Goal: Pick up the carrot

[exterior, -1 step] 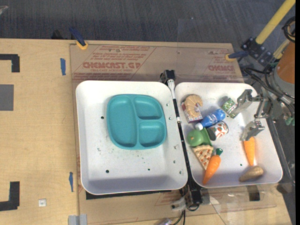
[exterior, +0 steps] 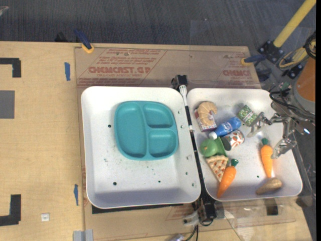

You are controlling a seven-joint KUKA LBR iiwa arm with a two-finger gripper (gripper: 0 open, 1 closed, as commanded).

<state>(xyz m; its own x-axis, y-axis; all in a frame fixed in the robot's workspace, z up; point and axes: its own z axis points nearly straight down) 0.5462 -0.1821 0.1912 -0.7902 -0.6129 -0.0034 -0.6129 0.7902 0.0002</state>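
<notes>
**Gripper poised over a crowded bin with two carrots**

The biggest risk is picking the wrong target or nudging a neighbour. Two carrots lie in the right bin [exterior: 296, 182]: one carrot [exterior: 267, 159] at about three o'clock in the bin, and a second carrot [exterior: 226, 177] near six o'clock, its tip pointing down-left. The gripper [exterior: 273, 134] hangs at the bin's three o'clock side, its fingers spread and holding nothing, just above the green top of the nearer carrot. A descent slightly off line could clip the bin wall or push the carrot toward the potato [exterior: 269, 186] lying just beside its lower tip. The second carrot touches the pizza slice [exterior: 217, 165], so a grasp there could drag that along.

The nearer carrot is orange, tapered, smooth-looking, with a small green cap at its twelve o'clock end; it lies nearly upright in the view. Its rounded, probably slick plastic body could squirt out of a closing pinch.

The left bin [exterior: 95, 149] holds a teal plate [exterior: 146, 129].
</notes>
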